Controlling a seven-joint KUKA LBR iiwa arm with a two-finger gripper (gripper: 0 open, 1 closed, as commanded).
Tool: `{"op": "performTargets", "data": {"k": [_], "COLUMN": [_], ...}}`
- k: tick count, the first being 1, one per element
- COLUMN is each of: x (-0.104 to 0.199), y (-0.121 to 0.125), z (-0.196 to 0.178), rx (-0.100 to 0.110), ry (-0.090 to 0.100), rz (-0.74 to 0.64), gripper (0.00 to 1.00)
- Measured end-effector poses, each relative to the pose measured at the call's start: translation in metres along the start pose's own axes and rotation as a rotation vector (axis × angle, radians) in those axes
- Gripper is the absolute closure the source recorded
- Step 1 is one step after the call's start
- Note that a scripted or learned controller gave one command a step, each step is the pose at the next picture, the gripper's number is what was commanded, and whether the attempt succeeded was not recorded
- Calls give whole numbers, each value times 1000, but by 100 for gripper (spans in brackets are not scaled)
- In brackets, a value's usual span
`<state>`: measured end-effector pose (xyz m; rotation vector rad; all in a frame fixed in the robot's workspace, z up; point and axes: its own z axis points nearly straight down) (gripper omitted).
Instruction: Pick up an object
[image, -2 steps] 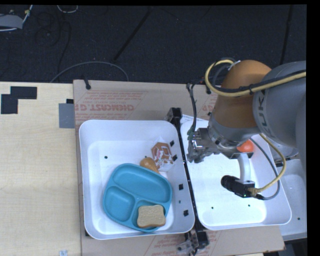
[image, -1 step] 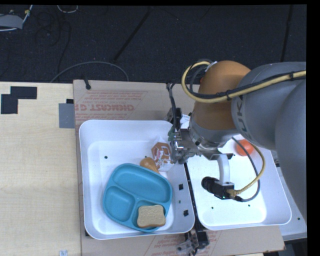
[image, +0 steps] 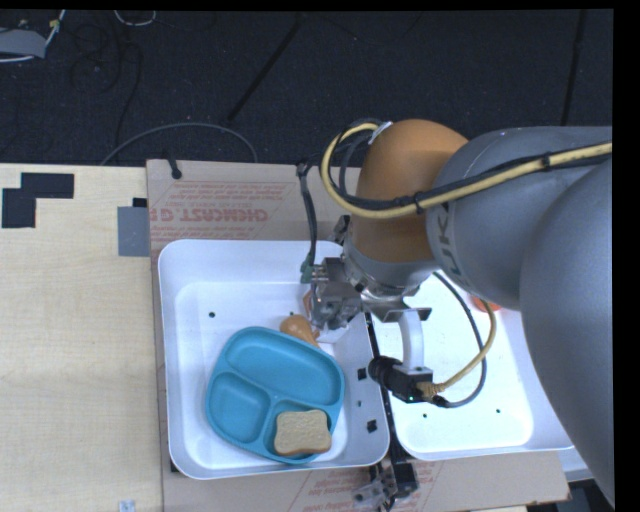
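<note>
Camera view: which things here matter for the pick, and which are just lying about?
Job:
- gripper
- small orange-brown object
- blue divided plastic tray
- tan bread-like slice
- left white bin

Lying about:
- right white bin
- brown cardboard sheet

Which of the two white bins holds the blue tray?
The left bin holds the blue divided tray, with a bread slice in one compartment. The right bin has no tray.

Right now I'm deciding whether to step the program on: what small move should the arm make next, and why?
Probably a short straight descent. The gripper hangs directly over the small orange-brown rounded object beside the blue three-compartment plastic tray in the left shallow white bin. Its wrist hides whether the fingers already reach the object.
</note>
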<state>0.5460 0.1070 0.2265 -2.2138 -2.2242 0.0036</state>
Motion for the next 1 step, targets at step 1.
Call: {"op": "performTargets", "data": {"k": [1], "x": [-1], "y": [0], "z": [0], "rx": [0], "ry": [-1], "rz": [3], "gripper": [0]}}
